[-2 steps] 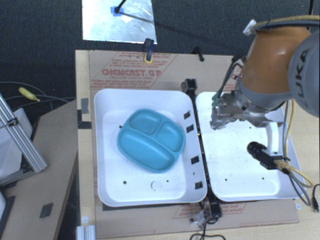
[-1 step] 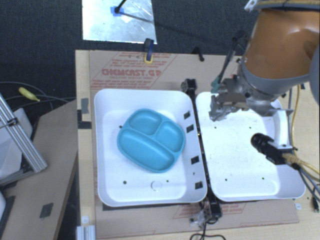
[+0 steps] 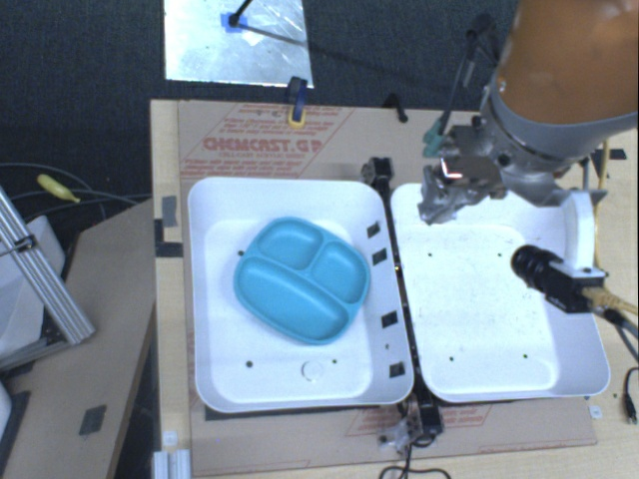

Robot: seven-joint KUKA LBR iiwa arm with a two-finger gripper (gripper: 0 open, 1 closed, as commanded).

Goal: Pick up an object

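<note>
1. Left bin (image 3: 210,297): white, shallow, left of the claw.
2. Right bin (image 3: 499,367): white, beneath the claw.
3. Blue divided plate (image 3: 300,279): in left bin, well left of and below the claw.
4. Claw (image 3: 436,211): over right bin's upper-left corner; grip state cannot be told.

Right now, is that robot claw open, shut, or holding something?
Gripper: cannot be told; it hangs over the far left corner of the right bin, and nothing is seen held.
</note>
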